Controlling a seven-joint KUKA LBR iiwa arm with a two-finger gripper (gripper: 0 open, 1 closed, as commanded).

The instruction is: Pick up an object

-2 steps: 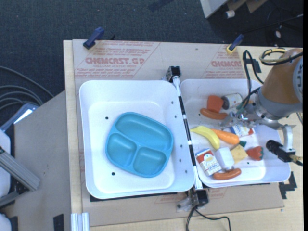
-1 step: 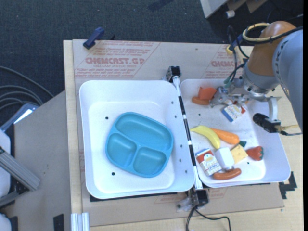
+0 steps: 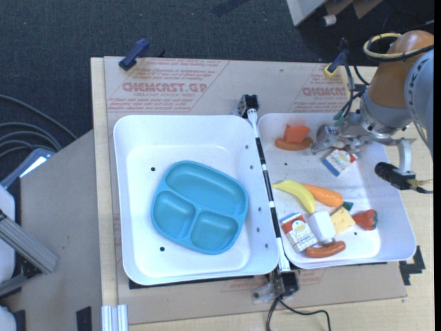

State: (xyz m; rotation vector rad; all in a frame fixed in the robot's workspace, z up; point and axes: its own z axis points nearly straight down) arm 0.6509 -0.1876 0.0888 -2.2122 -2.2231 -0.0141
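Observation:
My gripper (image 3: 339, 142) hangs low over the back of the right bin (image 3: 398, 243), reaching in from the right. Just below it, toward the front, a small white, blue and red carton (image 3: 339, 161) lies tilted; whether the gripper touches it is unclear. An orange toy (image 3: 295, 136) sits to the gripper's left near the bin's back wall. Nearer the front lie a banana (image 3: 296, 193), a carrot (image 3: 324, 196), a cheese wedge (image 3: 343, 221), a red pepper (image 3: 366, 219), a white block (image 3: 321, 225), a red and white carton (image 3: 298, 232) and a sausage (image 3: 324, 249).
The left bin (image 3: 131, 185) holds a blue divided plate (image 3: 200, 207). A clamp (image 3: 249, 105) stands at the back where the two bins meet. A black cable end (image 3: 394, 176) hangs at the right bin's right side.

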